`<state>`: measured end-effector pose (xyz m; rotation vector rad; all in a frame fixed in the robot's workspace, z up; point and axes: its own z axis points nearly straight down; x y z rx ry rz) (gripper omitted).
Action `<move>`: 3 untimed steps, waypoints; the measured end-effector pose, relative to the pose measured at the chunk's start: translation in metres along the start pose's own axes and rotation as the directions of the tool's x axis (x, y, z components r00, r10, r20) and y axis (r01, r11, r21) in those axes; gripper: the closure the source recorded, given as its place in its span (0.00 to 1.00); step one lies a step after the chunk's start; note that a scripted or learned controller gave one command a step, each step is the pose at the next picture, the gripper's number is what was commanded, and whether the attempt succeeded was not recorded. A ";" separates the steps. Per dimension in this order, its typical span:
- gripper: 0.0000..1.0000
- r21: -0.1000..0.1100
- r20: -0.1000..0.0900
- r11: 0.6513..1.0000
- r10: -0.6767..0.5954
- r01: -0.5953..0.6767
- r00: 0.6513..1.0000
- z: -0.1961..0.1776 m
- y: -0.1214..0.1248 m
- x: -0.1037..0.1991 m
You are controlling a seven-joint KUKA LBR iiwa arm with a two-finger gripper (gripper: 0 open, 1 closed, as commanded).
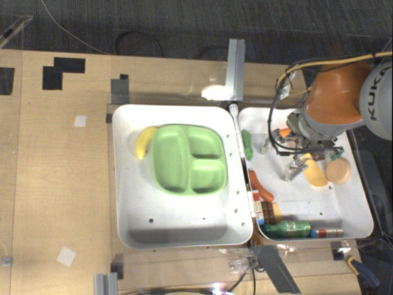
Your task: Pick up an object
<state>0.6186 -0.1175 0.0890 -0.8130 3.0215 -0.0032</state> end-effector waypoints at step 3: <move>0.00 0.004 0.000 0.993 -0.115 0.115 0.993 -0.003 0.021 0.086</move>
